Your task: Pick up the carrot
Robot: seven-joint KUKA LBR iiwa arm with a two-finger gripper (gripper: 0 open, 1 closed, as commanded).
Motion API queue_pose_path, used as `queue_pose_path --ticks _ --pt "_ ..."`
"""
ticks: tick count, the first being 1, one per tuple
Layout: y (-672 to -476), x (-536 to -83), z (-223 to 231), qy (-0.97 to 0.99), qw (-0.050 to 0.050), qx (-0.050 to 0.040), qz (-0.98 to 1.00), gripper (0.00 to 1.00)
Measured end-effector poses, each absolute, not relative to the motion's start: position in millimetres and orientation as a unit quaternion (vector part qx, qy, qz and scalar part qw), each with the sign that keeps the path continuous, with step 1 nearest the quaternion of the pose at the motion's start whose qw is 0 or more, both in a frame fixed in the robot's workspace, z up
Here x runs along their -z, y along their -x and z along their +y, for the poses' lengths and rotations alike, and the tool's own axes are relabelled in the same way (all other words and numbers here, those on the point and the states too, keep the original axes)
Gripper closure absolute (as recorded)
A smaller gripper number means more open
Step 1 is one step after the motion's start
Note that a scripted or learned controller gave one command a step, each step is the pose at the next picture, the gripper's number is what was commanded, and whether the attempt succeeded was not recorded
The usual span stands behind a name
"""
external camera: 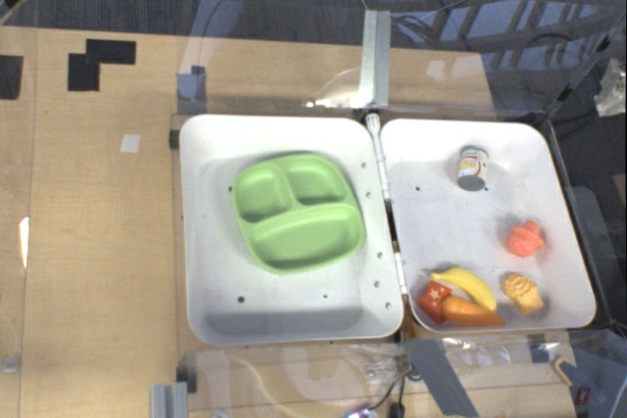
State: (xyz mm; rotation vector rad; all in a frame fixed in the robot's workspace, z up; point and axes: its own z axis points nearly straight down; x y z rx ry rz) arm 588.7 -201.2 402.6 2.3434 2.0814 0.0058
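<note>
**Carrot at near corner of right bin**

Camera view: carrot (pixel 472 312) lying flat in the near left corner of the right bin (pixel 431 210), touching a banana (pixel 466 286) just behind it and a red strawberry-like piece (pixel 435 294) at its left end. Nearby, a yellow-brown lumpy item (pixel 522 292); farther back, a round red-orange item (pixel 526 239) and a small can (pixel 473 167). In the left bin (pixel 211 289), a green divided plate (pixel 297 211). End effector state: cannot tell.
</note>
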Motion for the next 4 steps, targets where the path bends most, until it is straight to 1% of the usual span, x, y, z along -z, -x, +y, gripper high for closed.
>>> queue_pose_path --ticks 4 --pt "-595.0 -450 -195 -0.735 0.015 -0.0053 0.678 1.00"
